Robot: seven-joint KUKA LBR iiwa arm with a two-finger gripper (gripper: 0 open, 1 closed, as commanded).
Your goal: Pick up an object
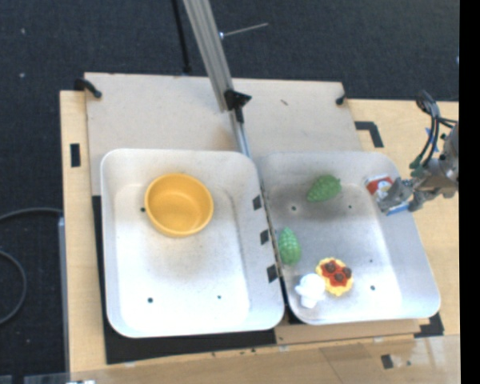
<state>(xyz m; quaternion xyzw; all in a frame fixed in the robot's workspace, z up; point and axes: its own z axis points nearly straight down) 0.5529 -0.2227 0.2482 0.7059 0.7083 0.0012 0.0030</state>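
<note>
Dark carpet all around, and in the middle a pale wooden counter (pixel 184 110) carrying two shallow white bins side by side. The left bin (pixel 128 294) has one tenant, a yellow bowl (pixel 179 205) sitting upright toward its upper left. A slanted metal rail (pixel 212 50) runs down from the top of the frame to the seam between the bins.

Over to the right bin (pixel 400 294), where the action is. A green leafy toy (pixel 324 188) lies in the upper middle. A second green piece (pixel 289 245) rests against the left wall. Near the bottom, a small white object (pixel 310 290) sits just beside a yellow piece topped with red (pixel 335 276), the two nearly touching.

And here is the claw (pixel 394 198), reaching in from the right, hovering at the bin's upper right edge, cables trailing behind it. A small red and white thing (pixel 378 186) lies right at its tip, just to its left, against the bin's rim. Whether the claw is clenched or released cannot be told from here; the tip is too small and blurred. The green leafy toy lies to the claw's left, apart from it; the white and yellow pair lie well below it.
</note>
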